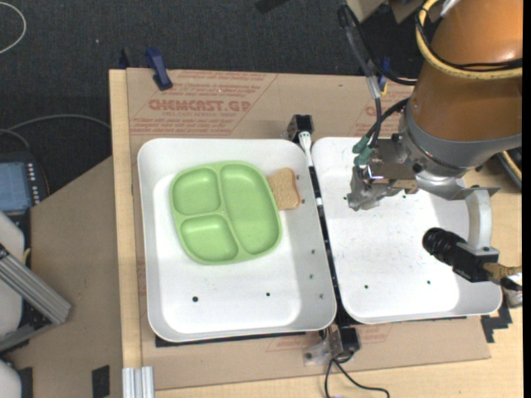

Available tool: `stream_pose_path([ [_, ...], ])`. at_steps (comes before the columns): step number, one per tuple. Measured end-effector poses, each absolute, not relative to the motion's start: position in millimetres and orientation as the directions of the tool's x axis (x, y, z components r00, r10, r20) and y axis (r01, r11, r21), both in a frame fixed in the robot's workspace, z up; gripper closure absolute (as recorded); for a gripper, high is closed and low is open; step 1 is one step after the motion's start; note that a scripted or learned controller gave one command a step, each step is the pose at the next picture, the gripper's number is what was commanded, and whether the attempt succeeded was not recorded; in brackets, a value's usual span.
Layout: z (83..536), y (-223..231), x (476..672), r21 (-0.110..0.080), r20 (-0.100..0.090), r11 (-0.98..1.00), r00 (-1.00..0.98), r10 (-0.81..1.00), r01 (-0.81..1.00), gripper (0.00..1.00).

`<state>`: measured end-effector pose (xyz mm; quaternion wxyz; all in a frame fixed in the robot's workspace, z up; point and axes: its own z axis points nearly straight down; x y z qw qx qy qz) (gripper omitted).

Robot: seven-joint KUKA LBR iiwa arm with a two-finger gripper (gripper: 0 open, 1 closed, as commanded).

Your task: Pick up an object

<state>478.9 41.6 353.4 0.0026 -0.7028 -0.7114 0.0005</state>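
Note:
A green divided plate (226, 212) lies in the left bin (166, 297). A tan, rectangular, sponge-like piece (284, 189) rests against the plate's right rim, near the wall between the bins. My gripper (363, 196) hangs over the upper left part of the right bin (398, 293), low above its floor, well to the right of the tan piece. Nothing shows beneath or in the gripper.
The arm's orange band and grey wrist (473, 98) cover the right bin's upper right. A black cylindrical part on a grey bracket (452, 251) sits over the right bin's right side. Black clips (299, 127) mark the seam between the bins.

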Motion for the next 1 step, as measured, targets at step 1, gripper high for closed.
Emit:
stream_pose_path([
  [1,400.1,81.7,479.7,0.007,0.002,0.006,-0.006,1.000,1.000,1.00],
])
